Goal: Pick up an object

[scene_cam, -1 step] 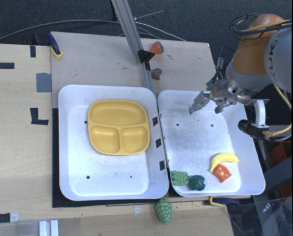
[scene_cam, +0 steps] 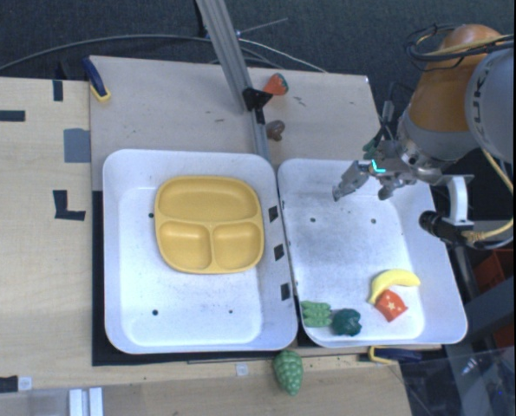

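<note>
My gripper (scene_cam: 362, 189) hangs over the upper part of the right bin (scene_cam: 344, 232), its two fingers spread apart and open with nothing between them. Near that bin's front right corner lie a yellow banana (scene_cam: 396, 279) and a small red block (scene_cam: 392, 305) touching it. Two green leafy toys sit along the bin's front edge: a lighter one (scene_cam: 316, 313) and a darker one (scene_cam: 347, 321). All of these lie well in front of the gripper.
The left bin (scene_cam: 127, 258) holds a yellow three-compartment plate (scene_cam: 209, 224). A green bumpy toy (scene_cam: 287, 370) lies on the bench in front of the bins. A grey post (scene_cam: 227, 42) rises behind them, with a red-orange piece (scene_cam: 277, 83) and a brown piece (scene_cam: 275, 130) nearby.
</note>
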Controlling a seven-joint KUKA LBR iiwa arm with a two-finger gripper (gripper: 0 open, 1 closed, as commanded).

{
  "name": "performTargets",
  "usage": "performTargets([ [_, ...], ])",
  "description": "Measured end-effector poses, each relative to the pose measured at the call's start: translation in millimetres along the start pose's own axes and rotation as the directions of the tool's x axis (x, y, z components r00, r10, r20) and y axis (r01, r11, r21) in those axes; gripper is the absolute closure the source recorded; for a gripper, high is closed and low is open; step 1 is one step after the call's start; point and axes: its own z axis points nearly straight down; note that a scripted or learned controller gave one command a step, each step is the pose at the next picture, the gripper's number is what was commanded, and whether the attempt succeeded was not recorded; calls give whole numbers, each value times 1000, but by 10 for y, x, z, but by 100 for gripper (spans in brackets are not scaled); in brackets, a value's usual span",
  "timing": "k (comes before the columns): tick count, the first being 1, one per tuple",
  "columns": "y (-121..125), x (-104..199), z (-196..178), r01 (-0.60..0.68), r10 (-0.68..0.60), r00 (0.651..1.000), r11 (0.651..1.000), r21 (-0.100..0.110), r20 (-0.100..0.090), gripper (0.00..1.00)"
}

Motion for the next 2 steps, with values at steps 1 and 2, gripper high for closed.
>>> performTargets([
  [1, 7, -54, 627, -2, 2, 1000, 1000, 6, 1, 0],
  [2, -14, -46, 1170, -1, 1, 1000, 1000, 6, 1, 0],
])
